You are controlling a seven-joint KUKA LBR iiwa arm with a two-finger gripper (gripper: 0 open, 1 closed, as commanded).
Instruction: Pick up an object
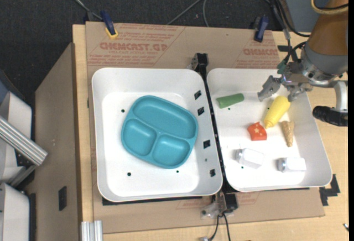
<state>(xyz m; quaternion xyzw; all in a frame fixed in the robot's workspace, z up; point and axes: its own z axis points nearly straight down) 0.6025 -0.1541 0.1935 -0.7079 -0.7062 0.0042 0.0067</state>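
Seen from above: two shallow white bins sit side by side on the bench (138,49). The left bin (105,124) carries one thing, a teal divided plate (159,131) with three compartments, lying flat near its middle. The right bin (315,140) carries six: one green cylinder (229,100) near its upper left, one yellow squeeze bottle (276,111) tilted at centre, one small red block (257,131) just beside the bottle's lower end, one tan cone (287,132) to the bottle's lower right, and two white-and-grey pieces, a left piece (248,157) and a right piece (291,164), along the near side. Two blue clamps, a left clamp (109,24) and a right clamp (260,28), grip the far edge of the board.

The grey arm reaches in from the right, its tool (284,88) hanging over the right bin's upper part, fingers spread wide apart with nothing between them. One fingertip stands just above the yellow bottle's top end; whether it touches cannot be told.
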